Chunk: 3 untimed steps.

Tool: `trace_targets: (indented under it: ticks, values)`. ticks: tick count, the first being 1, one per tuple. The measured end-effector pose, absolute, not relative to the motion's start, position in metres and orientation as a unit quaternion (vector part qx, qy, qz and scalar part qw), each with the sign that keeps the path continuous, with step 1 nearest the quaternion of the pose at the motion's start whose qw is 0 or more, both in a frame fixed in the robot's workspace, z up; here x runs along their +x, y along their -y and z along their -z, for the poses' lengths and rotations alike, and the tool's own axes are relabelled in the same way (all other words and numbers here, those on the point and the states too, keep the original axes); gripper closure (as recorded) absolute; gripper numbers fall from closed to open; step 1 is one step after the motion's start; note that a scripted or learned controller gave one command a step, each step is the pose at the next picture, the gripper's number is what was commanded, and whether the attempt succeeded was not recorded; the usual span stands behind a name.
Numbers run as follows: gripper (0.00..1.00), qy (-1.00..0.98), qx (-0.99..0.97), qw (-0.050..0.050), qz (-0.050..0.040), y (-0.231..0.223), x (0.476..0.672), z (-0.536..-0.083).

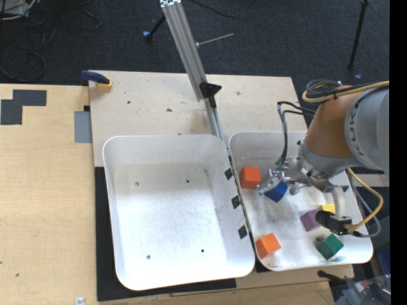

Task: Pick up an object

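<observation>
A: Nearest the lens, the left bin (121, 154) is seen with its white floor only lightly speckled.

B: And the right bin (254, 142) is seen to be carrying the blocks. An orange block (268, 244) is noted by the near rim, close to the divider between the bins.

A: A green block (330, 246) is spotted in the near right corner, with a purple block (310, 219) just behind it and a small yellow block (328, 208) beside that.

B: Further back, a red-orange block (250, 176) is seen against the left wall of that bin.

A: The gripper (280, 182) is lowered into the right bin, the arm (343, 129) reaching in from the right with its orange band in view.

B: A blue block (275, 192) is seen right at the fingertips, touching or just under them. Whether it is actually clasped cannot be told, and the spread of the fingers cannot be made out.

A: A slanted aluminium rail (187, 46) is seen rising behind the bins.
</observation>
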<state>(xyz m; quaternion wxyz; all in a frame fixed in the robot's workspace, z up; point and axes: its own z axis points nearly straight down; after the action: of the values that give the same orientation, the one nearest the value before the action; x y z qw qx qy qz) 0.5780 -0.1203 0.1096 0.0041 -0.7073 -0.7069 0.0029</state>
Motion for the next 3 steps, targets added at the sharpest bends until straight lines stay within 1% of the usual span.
trace_targets:
  ticks: [1, 2, 3]
  values:
    - [0.00, 0.707, -0.708, 0.001, -0.0007, 0.120, 0.579, -0.092]
    - [1.00, 0.704, -0.710, 0.002, -0.0007, 0.121, 0.578, -0.102]
    - [1.00, 0.705, -0.709, -0.001, 0.0005, 0.127, 0.579, -0.163]
